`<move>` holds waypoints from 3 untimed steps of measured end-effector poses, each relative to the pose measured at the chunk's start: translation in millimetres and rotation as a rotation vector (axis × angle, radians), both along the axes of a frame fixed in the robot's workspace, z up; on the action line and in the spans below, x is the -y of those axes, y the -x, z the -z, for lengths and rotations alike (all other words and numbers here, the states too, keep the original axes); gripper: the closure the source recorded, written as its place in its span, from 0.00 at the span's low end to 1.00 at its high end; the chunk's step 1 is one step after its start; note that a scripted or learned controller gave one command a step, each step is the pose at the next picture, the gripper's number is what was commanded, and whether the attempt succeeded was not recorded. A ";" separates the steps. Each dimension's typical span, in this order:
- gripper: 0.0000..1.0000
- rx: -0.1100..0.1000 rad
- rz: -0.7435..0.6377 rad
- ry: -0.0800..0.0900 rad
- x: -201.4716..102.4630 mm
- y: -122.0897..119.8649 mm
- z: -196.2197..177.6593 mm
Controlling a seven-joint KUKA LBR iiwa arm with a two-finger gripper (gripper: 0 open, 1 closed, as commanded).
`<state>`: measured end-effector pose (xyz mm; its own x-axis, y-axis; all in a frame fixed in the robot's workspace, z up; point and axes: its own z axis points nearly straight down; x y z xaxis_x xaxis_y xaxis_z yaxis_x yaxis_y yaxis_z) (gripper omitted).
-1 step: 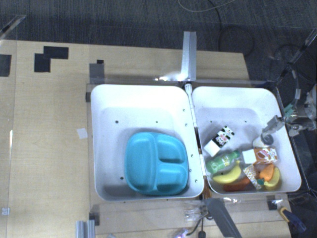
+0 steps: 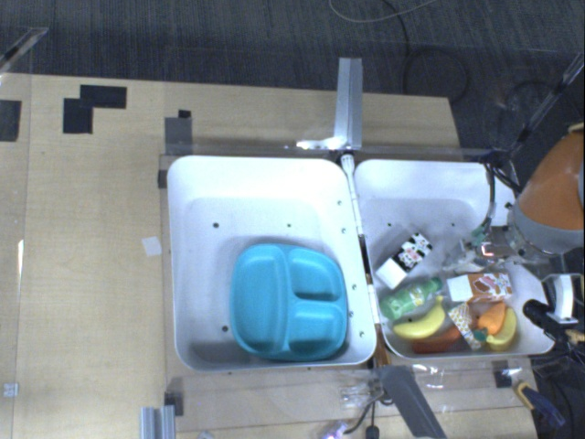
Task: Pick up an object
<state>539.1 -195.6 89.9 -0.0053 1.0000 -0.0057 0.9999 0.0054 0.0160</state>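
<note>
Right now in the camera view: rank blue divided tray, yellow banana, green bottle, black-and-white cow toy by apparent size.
1. blue divided tray, by far the largest
2. yellow banana and green bottle: these look alike, and both are partly hidden in the pile, so unranked
3. black-and-white cow toy, smallest

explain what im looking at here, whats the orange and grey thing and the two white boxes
This is one camera fixed above a workbench, looking down at a slant. The orange and grey thing at the right is a robot arm reaching in over the right bin. Its job is to pick up an object. That bin holds a pile of small items: a banana, a green bottle, a black and white toy and some packets. The left bin holds a blue divided tray. The arm's tip sits by the pile, but I cannot tell whether it holds anything.
</note>
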 end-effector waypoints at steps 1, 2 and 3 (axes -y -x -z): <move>0.00 0.000 0.000 0.000 0.0 0.0 0.0; 0.00 -0.005 -0.098 -0.002 9.5 -17.9 0.4; 1.00 0.002 -0.099 -0.001 8.7 -20.7 -11.9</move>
<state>559.8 -204.2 101.8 -0.1045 0.9945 -0.0051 0.9944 0.1045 0.0183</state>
